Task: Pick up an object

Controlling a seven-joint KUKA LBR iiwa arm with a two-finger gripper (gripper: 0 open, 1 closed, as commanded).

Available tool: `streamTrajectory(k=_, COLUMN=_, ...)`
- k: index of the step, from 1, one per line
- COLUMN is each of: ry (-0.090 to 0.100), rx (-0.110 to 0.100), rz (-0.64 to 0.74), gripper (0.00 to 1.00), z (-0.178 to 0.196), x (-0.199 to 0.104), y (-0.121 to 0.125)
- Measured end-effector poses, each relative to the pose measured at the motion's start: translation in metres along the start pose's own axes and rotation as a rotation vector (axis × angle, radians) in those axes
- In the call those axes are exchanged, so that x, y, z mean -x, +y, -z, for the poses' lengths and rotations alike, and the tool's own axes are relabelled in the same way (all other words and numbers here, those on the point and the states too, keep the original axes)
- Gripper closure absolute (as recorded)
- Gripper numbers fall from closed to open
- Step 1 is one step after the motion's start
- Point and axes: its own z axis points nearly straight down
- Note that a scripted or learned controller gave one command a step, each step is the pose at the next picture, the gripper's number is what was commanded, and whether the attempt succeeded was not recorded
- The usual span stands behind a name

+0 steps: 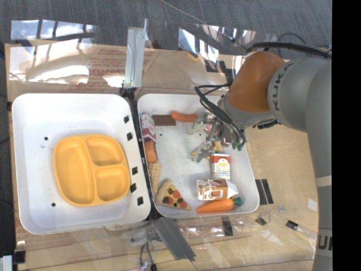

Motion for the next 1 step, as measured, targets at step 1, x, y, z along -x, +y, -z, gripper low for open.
streamTrajectory(k=1, ry=0.002, rx=0.003, rz=-0.050, gripper=0.00, z=-0.0007, x=-0.0501, y=-0.0162)
